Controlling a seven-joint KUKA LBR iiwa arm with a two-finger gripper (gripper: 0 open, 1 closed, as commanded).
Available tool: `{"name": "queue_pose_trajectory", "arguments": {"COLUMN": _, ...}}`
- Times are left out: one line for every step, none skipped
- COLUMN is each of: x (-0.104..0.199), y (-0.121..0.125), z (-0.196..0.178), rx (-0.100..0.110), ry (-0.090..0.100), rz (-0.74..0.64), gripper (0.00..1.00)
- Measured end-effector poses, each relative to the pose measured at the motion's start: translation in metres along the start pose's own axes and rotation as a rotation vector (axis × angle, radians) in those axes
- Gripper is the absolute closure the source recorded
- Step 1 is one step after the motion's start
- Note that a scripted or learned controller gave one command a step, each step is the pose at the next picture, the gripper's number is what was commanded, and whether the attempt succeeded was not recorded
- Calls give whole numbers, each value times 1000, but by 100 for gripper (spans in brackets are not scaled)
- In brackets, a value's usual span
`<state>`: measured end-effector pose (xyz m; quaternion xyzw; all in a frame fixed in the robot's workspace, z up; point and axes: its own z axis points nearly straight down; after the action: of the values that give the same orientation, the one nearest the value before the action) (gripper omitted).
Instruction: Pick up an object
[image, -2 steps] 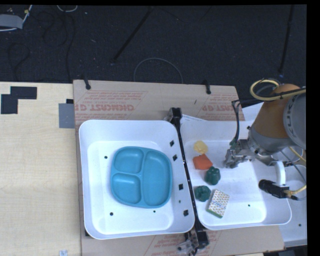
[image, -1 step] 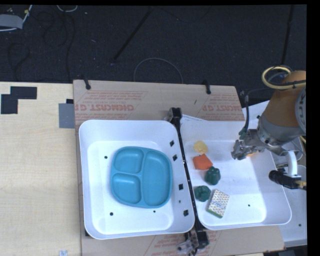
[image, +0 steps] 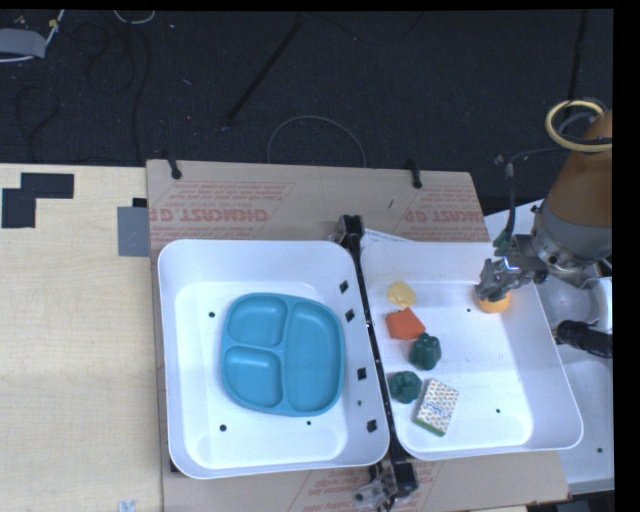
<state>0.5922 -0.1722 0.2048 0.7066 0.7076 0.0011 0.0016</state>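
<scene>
From above, the bench is carrying two white bins side by side. The left bin is holding a blue tray with three parts.

The right bin is holding the small things. A yellow lump is lying near the wall between the bins, and an orange block is touching it just below. A green piece is sitting beside the block, and a darker green piece is lying lower down. A spotted packet is lying tilted next to that one.

The arm is reaching in from the right. The pincer is hanging at the far right side of the right bin, right over a small orange ball. I cannot tell if the pincer is open or closed, and I cannot tell if the ball is between its tips.

The ball looks like the thing to pick. It is well apart from the others, so nothing should get bumped. It is round, so it may roll away. The pincer should go straight down, with the ball in the middle, close gently, then lift slowly.
</scene>
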Motion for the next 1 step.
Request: {"name": "queue_pose_trajectory", "arguments": {"x": -1, "y": 1, "z": -45, "rx": 1, "ry": 0, "rz": 0, "gripper": 100}}
